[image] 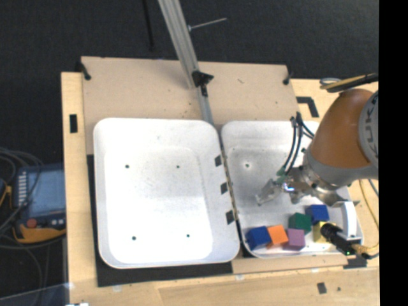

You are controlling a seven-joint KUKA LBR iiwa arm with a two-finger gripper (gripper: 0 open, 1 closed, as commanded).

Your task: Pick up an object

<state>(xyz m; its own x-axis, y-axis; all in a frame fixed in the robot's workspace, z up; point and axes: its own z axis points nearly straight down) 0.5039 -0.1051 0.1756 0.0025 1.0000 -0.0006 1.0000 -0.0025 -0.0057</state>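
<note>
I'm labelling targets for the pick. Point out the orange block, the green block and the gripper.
Orange block (278,234), camera view, top face.
Green block (299,222), camera view, top face.
Gripper (269,195), camera view, between fingertips.

Even overhead light; bins (159,190) glare white; slightly soft.

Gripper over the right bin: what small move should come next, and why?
Probably shift the gripper toward the near edge of the right bin and lower it. It hangs over bare bin floor, while the blocks, such as the blue block and orange block, cluster along that near edge.
</note>
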